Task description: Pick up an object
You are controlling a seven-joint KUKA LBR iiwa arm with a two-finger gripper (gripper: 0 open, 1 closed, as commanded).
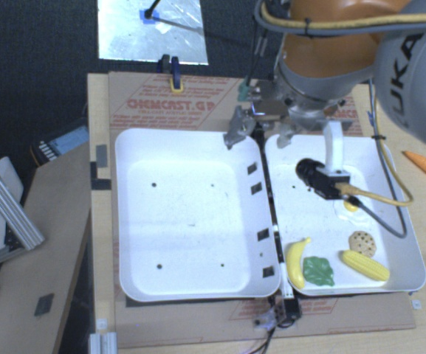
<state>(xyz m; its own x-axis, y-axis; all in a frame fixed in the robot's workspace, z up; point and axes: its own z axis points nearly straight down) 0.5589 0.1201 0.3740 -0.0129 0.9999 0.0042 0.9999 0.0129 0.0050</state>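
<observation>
Banana (297, 263) lies in right bin (397, 198), well below pincer (260, 127).

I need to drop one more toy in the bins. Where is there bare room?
The left bin floor is bare wall to wall. The right bin is crowded along its near edge: banana, green piece, cookie, corn.

I work in a robotics lab. My bench is a cardboard sheet (176, 98) carrying two white bins (183, 220), wired cables (379, 198) trailing across. Aluminium framing (2, 205) stands at the left of the frame, and a foil-like sheet (152, 19) lies on dark carpet at upper left.
</observation>
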